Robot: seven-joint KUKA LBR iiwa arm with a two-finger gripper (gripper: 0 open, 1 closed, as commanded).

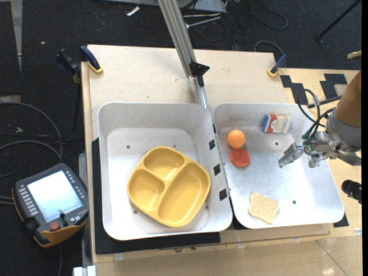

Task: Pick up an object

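Nearest my camera, one slice of bread point(263, 207) lay pale and toasted-looking in the front of the right bin point(322, 194). I counted two white bins on the table point(149, 76), set side by side and touching along their inner walls. I counted four things in the right bin: the bread, one orange ball point(236, 138), one flat red disc point(240, 158) and one small carton point(276, 123). The ball was round and bright orange and sat just behind the disc, seemingly touching it, near the bin's left wall. The carton was white with red and blue print and lay on its side toward the back of the bin. The left bin point(115, 125) held one yellow tray point(168, 185) with three compartments, turned at a slant.

I saw the hand point(300, 155) over the right side of the right bin, with the arm point(348, 119) reaching in from the right. Its fingers were spread apart and nothing sat between them. It was well apart from the ball and disc, and the carton lay behind it to the left.

One pendant point(50, 203) with a lit screen lay on the floor left of the table.
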